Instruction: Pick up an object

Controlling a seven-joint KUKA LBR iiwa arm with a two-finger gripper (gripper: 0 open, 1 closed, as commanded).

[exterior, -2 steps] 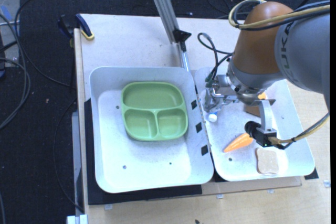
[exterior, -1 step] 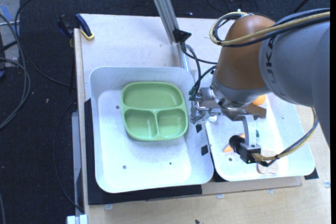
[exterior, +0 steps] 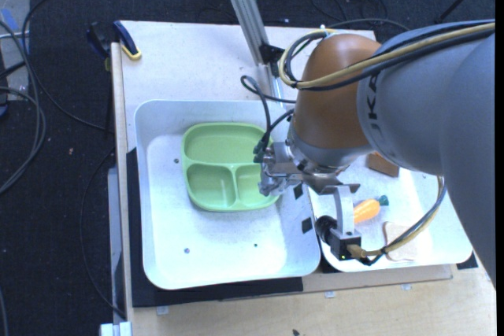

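Lower edge of the frame: the front of the pale wooden table (exterior: 236, 311), carrying two shallow white bins side by side. The left bin (exterior: 213, 256) fills the lower centre; the right bin (exterior: 441, 248) sits at lower right, partly covered by the arm.

In the right bin, a tan, flat object (exterior: 403, 238) lies near the front rim. Just above it lies an orange carrot-shaped toy (exterior: 368, 209) with a green tip. A brown object (exterior: 383, 164) shows further up, at the arm's edge.

The hand (exterior: 272, 173) stands at frame centre, over the right edge of a green divided plate (exterior: 224, 165) that rests in the upper part of the left bin. Whether the hand is released or clenched cannot be told; nothing visible sits between its fingers.

The grey arm (exterior: 425, 106), with its orange band (exterior: 335, 86), occupies the right of the frame.

Upper left, on the table's far corner, lies a yellow-and-blue item (exterior: 126, 42)
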